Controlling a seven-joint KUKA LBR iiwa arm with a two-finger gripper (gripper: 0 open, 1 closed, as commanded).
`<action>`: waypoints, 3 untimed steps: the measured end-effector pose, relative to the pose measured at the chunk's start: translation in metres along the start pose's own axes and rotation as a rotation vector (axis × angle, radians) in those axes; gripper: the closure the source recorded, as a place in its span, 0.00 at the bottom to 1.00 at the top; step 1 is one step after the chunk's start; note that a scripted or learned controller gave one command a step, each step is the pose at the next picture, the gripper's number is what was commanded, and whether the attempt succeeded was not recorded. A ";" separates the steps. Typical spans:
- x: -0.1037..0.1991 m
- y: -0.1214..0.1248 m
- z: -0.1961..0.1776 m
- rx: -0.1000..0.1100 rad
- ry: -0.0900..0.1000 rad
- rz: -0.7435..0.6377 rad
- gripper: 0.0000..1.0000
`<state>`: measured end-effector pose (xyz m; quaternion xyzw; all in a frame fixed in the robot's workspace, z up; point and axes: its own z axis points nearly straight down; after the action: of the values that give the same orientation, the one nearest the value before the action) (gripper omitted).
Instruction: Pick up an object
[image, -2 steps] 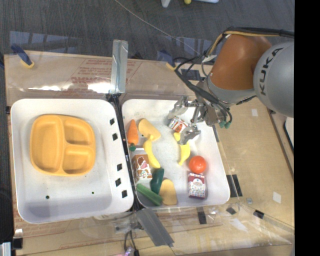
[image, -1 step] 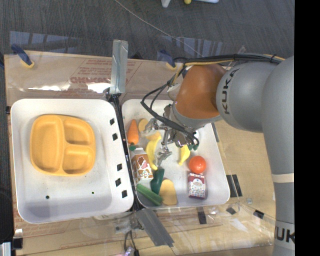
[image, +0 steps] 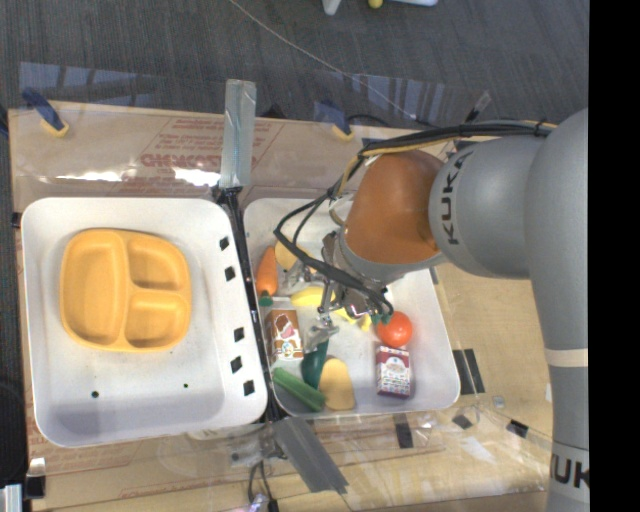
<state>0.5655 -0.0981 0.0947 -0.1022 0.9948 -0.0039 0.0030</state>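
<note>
The grey arm (image: 500, 190) reaches over the right bin (image: 447, 370); the left bin (image: 40, 320) holds a yellow tray (image: 125, 288). The claw (image: 325, 318) hangs among the clutter, whether spread or pressed together I cannot tell. A tomato (image: 397, 329) lies just right of it, a small carton (image: 286, 335) just left.

Beneath the gripper (image: 340, 310), the smooth white plastic bin (image: 440, 350) looks faintly glossy; beside it, the yellow divided plate (image: 125, 288) is matt plastic.
</note>
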 end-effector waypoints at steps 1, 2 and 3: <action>-0.003 0.003 -0.011 -0.001 -0.006 -0.009 1.00; -0.058 0.037 -0.137 -0.005 -0.009 -0.096 1.00; 0.063 -0.002 -0.160 -0.008 0.002 -0.623 1.00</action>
<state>0.5033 -0.1116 0.2539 -0.4021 0.9156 -0.0010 0.0004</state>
